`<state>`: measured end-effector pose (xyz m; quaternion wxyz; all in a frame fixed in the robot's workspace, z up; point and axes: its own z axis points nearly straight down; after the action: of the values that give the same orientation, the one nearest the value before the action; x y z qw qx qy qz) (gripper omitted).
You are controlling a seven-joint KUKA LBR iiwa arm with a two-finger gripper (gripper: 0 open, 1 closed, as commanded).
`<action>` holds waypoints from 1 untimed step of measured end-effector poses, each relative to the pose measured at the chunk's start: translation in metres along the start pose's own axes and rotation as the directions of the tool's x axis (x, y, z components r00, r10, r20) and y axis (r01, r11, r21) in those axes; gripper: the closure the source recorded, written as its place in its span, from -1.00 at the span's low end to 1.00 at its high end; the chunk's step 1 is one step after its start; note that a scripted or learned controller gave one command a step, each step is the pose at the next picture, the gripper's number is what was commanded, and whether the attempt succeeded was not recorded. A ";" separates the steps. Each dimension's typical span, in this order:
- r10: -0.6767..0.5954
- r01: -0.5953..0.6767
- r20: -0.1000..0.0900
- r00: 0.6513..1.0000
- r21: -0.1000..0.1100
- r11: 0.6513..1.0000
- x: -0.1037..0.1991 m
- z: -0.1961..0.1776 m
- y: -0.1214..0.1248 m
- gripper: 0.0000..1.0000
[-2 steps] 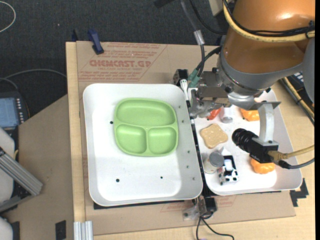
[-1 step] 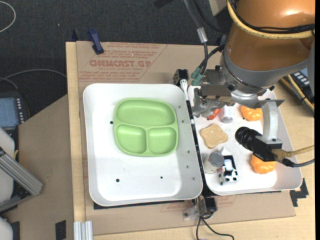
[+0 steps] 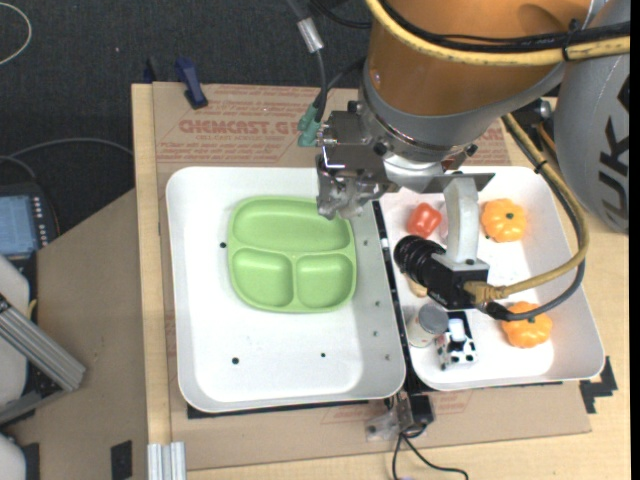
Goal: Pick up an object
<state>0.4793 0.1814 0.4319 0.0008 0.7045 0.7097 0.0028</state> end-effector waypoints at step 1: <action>0.010 -0.010 0.005 1.000 0.011 1.000 -0.026 0.045 -0.001 1.00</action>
<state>0.4789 0.1559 0.3871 -0.0012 0.7081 0.7061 -0.0027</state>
